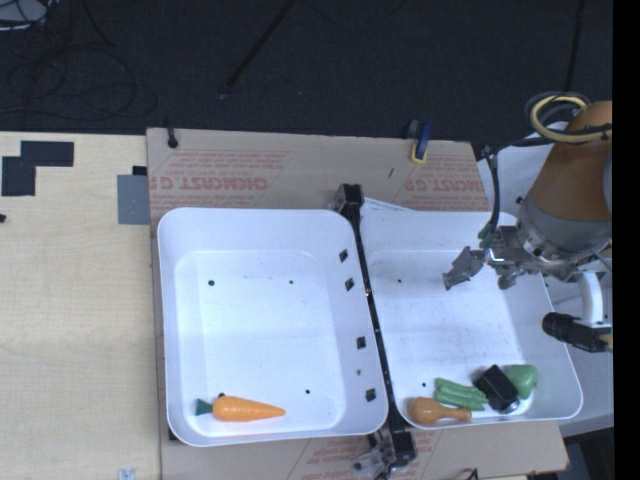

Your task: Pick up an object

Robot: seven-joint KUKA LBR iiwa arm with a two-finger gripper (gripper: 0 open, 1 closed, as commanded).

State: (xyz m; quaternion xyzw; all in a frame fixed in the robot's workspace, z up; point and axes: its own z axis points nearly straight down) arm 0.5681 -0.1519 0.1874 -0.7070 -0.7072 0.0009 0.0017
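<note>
The tool [484,267] hangs over the right bin [420,298], its fingers spread wide and holding nothing. The likely targets sit clustered in that bin's near right corner: a green pod [459,394], a black block [497,387] and an orange gourd [437,411]. A carrot [245,408] lies in the left bin [250,268].

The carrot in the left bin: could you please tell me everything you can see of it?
The carrot is a toy by the look of it, smooth and plastic-like, with a bright orange tapered body and a small dark green stub at its thick end. It lies flat on the floor of the left bin, near the front wall, tip toward the divider between the bins and green end toward the front left corner. Nothing but the bin touches it.
</note>
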